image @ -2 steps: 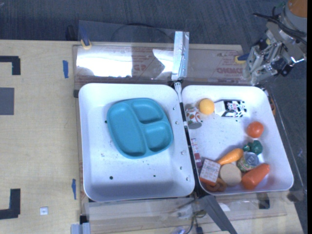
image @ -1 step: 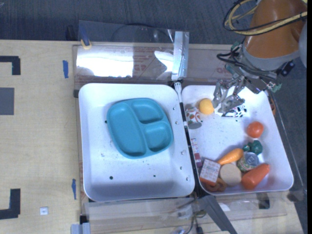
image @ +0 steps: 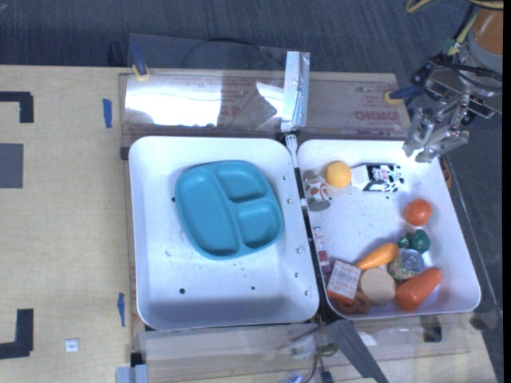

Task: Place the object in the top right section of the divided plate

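Nearest the front edge of the right bin [image: 467, 290] there's a little heap of toy food jammed into the bottom corner: a flat labelled packet [image: 344, 278], a round beige bun-looking thing [image: 378, 285] touching it, and a fat orange carrot [image: 418, 287] lying just beside that. Right behind them a smaller orange carrot [image: 378, 255] lies at a tilt, next to a small tin [image: 408, 263] with a shiny lid, and something dark green [image: 417, 241] sits against the tin, too small for me to name. A bit further back, on its own, is an orange-red ball, maybe a tomato [image: 417, 211]. Over in the left bin [image: 152, 214] the blue divided plate [image: 230, 208] sits roughly in the middle, turned at a slant, and all its sections look bare, so nothing has made it over there yet. Going back to the far end of the right bin, a yellow lemon-ish ball [image: 338, 174] is touching a small patterned cup [image: 316, 188] lying by the divider wall, and a black and white cow-patterned toy [image: 383, 176] lies just beside the ball. The gripper [image: 431, 138] hangs over the far right corner of that bin, up above the rim, with nothing between its fingers; they seem to be spread a little, but honestly it's too cluttered up there for me to say for sure.
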Available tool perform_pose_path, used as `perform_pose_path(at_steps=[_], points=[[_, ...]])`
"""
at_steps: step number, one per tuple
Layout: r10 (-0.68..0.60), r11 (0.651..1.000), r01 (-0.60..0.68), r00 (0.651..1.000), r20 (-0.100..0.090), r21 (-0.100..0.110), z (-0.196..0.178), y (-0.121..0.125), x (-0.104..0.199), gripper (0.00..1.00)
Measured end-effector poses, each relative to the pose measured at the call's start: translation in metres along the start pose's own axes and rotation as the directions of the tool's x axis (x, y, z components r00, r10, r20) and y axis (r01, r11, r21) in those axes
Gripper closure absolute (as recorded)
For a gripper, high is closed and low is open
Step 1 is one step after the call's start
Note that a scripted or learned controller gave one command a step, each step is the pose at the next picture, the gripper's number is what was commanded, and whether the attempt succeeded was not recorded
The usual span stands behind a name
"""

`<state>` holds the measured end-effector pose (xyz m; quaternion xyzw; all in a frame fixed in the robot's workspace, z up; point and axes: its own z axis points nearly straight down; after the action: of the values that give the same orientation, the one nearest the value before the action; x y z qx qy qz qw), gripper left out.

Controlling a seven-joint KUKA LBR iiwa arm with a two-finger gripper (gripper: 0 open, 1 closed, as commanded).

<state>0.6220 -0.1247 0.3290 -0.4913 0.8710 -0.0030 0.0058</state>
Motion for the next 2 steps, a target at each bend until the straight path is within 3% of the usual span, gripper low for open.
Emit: perform_pose_path(at_steps=[1, 2], points=[[-0.109, 0.994, 0.109, 0.994, -0.002, -0.006, -0.013, -0.087, 0.056, 1.00], [-0.359, 0.933, 0.359, 0.933, 0.002, -0.012, 0.077, -0.057, 0.009, 1.00]])
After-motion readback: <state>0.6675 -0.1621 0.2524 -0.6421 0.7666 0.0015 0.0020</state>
